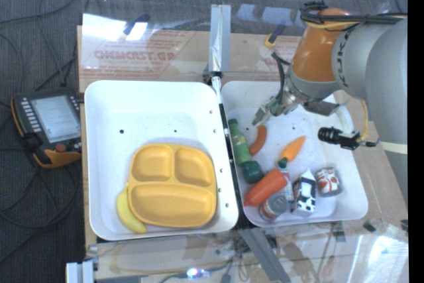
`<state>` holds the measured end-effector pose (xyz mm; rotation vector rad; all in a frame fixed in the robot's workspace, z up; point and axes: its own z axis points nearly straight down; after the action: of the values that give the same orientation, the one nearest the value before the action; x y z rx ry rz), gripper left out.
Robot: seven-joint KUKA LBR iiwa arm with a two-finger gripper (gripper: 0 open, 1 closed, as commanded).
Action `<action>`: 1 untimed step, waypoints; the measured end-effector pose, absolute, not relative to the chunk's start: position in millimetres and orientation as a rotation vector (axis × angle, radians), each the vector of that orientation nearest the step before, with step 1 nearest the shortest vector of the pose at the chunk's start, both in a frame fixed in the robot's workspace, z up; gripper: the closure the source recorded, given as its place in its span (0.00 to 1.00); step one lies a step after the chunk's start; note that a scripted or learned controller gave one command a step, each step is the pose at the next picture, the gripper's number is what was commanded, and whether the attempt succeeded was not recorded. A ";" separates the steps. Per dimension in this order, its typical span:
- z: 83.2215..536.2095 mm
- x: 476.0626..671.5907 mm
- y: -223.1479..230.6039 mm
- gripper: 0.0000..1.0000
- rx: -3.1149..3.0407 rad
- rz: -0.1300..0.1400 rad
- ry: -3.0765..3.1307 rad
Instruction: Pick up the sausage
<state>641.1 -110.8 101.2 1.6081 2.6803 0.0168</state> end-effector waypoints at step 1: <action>101.1 640.9 -111.2 0.00 1.609 0.016 2.680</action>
<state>640.9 -111.2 101.1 1.6085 2.6801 0.0156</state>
